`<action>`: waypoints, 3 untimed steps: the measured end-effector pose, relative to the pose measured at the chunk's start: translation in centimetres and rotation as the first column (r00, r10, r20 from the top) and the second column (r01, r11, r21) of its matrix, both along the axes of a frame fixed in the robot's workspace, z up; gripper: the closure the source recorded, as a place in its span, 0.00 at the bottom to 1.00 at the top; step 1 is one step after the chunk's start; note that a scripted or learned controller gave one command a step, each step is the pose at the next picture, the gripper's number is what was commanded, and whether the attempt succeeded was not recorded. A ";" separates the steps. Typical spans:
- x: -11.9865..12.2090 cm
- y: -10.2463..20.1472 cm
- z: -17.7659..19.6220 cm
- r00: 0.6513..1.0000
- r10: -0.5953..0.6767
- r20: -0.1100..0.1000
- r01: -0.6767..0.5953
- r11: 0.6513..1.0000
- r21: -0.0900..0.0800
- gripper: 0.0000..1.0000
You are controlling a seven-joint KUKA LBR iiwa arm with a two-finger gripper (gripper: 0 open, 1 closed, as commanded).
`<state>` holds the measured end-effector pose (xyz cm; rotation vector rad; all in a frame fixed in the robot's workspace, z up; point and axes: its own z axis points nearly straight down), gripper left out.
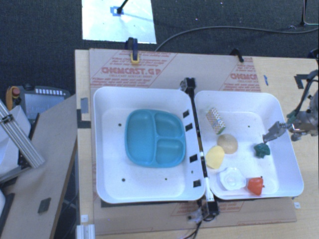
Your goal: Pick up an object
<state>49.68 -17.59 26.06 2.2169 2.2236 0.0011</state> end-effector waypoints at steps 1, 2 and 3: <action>0.5 0.0 -6.2 1.000 -0.002 -0.004 0.002 1.000 0.002 0.00; 0.5 0.2 -12.4 1.000 -0.002 -0.003 0.002 1.000 0.002 0.00; 0.5 0.2 -17.6 1.000 -0.002 -0.003 0.002 1.000 0.002 0.00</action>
